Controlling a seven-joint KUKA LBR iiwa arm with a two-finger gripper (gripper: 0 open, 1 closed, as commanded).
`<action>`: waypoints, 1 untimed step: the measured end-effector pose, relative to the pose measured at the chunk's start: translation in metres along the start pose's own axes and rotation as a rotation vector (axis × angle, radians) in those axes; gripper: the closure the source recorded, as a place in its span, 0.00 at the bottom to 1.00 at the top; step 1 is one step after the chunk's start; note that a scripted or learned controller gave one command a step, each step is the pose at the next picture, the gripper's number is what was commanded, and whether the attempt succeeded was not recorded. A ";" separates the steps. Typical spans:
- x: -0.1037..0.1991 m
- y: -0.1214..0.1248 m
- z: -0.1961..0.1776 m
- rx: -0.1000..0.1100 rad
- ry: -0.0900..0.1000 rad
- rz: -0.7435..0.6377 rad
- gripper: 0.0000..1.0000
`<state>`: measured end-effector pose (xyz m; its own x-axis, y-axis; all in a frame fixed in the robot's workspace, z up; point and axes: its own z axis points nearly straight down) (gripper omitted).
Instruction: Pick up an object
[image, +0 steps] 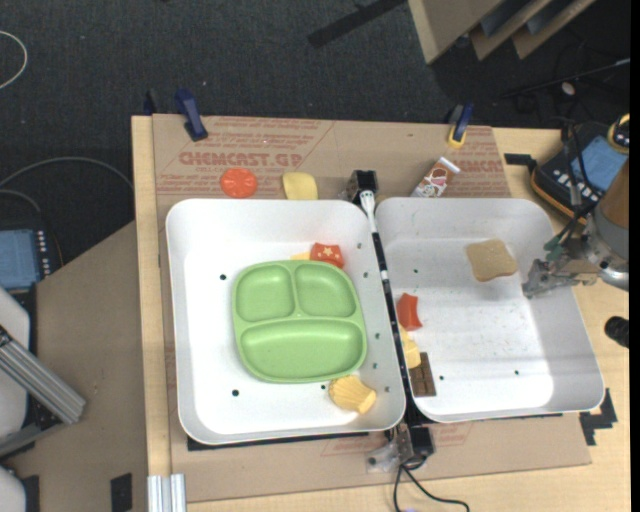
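A grey KUKA arm's two-finger gripper (540, 276) hangs low over the right-hand shallow white bin (560, 360), just right of a flat tan slice of toy bread (492, 260), the nearest candidate for pickup; whether the gripper is open or closed cannot be told from this angle, and nothing is seen held. Farther left of the bread, a small red block (408, 311) and a dark brown bar (421, 374) lie against the bin's left wall. The left-hand white bin (190, 300) bears a green divided plastic plate (298, 322). The bread lies flat and thin, so a descent beside it would likely close on bare bin floor, or nudge the slice away
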<state>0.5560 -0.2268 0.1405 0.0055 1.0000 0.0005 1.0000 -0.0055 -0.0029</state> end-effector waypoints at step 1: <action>0.003 0.003 0.003 -0.001 0.000 -0.005 0.00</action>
<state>0.5590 -0.2240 0.1378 0.0007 1.0000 0.0008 1.0000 -0.0007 -0.0015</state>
